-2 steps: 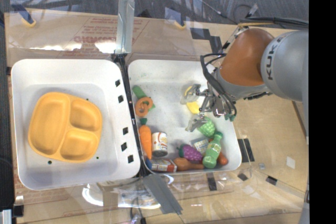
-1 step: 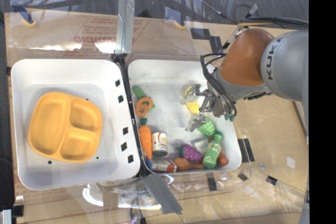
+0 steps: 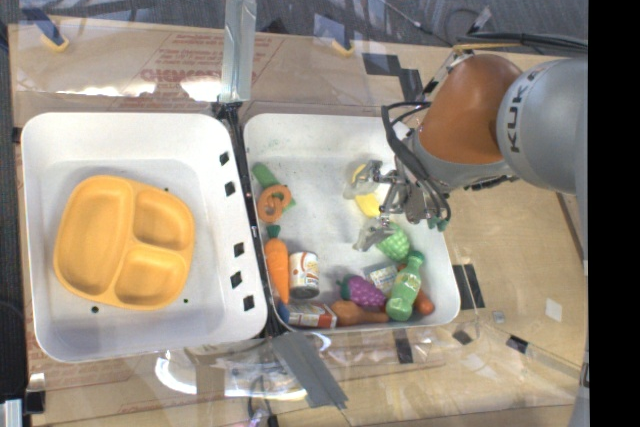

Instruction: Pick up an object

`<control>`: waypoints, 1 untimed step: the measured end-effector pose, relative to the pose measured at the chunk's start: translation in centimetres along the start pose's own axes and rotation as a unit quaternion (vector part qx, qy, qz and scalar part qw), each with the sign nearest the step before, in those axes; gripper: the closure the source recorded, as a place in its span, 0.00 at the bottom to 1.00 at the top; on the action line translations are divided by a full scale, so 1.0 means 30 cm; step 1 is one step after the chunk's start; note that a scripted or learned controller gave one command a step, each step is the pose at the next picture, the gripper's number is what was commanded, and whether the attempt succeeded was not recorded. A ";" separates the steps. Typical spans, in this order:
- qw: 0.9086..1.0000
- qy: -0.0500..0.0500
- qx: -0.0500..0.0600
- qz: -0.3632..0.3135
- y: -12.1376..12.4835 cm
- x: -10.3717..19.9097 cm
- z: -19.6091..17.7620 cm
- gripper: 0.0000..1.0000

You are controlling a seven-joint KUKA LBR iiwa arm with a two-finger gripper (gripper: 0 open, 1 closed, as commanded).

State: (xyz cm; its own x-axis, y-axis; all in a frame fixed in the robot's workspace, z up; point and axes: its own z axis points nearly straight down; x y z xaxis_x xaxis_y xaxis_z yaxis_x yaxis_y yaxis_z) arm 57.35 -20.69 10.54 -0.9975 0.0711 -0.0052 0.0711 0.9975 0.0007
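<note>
Reaching in from the frame's right, the gripper (image 3: 385,207) hovers over the right bin (image 3: 320,130), fingers spread apart with nothing visibly between them. A light green knobbly toy (image 3: 394,243) lies just below, a yellow piece (image 3: 367,205) just beside. I'd drop straight down, centre one item between the fingers, avoiding the crowded lower pile.

End effector (image 3: 378,207) low, wrist bent

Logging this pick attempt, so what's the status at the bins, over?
Gripper low in right bin, above a light green toy. Nothing seen held. Yellow toy beside it, toys crowd the near wall. Yellow tray in left bin.
</note>
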 end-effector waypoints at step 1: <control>1.000 0.000 0.000 0.000 0.000 0.000 0.000 0.00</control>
State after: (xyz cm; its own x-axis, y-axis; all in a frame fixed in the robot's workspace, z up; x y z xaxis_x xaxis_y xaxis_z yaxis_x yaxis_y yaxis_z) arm 57.35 -20.69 10.54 -0.9975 0.0711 -0.0052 0.0711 0.9975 0.0007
